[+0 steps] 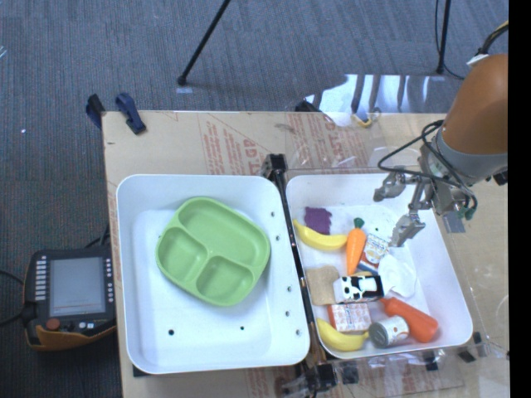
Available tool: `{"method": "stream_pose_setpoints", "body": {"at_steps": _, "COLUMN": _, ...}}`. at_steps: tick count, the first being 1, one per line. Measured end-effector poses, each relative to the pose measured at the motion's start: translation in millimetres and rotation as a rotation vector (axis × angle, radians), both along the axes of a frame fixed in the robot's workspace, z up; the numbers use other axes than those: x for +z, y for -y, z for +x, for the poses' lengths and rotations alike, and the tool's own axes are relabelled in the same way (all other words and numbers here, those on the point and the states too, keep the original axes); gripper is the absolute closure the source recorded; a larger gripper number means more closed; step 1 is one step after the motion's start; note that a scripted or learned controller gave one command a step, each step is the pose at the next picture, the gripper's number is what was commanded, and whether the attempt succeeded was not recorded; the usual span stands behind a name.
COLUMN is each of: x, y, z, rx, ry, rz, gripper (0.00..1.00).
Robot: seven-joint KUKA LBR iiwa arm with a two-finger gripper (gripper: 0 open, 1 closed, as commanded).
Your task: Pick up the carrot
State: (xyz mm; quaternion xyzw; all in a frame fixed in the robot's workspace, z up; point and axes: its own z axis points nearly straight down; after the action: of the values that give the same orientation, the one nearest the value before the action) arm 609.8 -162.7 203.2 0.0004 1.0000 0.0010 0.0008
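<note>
The carrot (355,248) is hemmed in: 1 banana (319,237) touches its left, a small carton (376,248) its right, a cow-print box (358,288) below. Bare bin floor lies above it.

Orange carrot (355,249), green top, lying tilted in right bin.

Grey carpet floor (99,31), tripod legs (207,31)

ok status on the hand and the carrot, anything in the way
Hand over right bin, fingers apart, holding nothing. Carrot lies among toys, ungrasped. Banana at its left, small carton at its right, both crowding it.
</note>
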Motion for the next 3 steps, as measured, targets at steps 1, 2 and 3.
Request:
{"method": "stream_pose_setpoints", "body": {"at_steps": 1, "x": -119, "y": -25, "z": -11, "rx": -0.096, "ry": -0.007, "rz": 0.002, "gripper": 0.0}}
{"method": "stream_pose_setpoints", "body": {"at_steps": 2, "x": -105, "y": -27, "z": -7, "rx": -0.091, "ry": 0.003, "rz": 0.001, "gripper": 1.0}}
{"method": "stream_pose_setpoints", "body": {"at_steps": 3, "x": -105, "y": -28, "z": -7, "rx": -0.089, "ry": 0.002, "rz": 0.001, "gripper": 0.0}}
